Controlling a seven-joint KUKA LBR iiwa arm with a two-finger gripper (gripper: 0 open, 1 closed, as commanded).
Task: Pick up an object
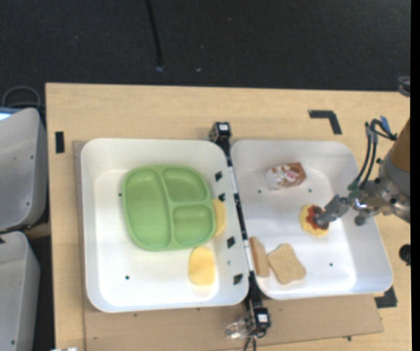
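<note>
Wooden bench, gripper at red-yellow toy, grip state unclear, no legible writing.

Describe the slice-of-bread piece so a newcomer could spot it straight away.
Look in the right bin, at its near-left corner. The bread slice lies flat there, tan and roughly square. A narrower brown stick-like piece lies just to its left, while the yellow-and-red item by the gripper sits farther back.
</note>
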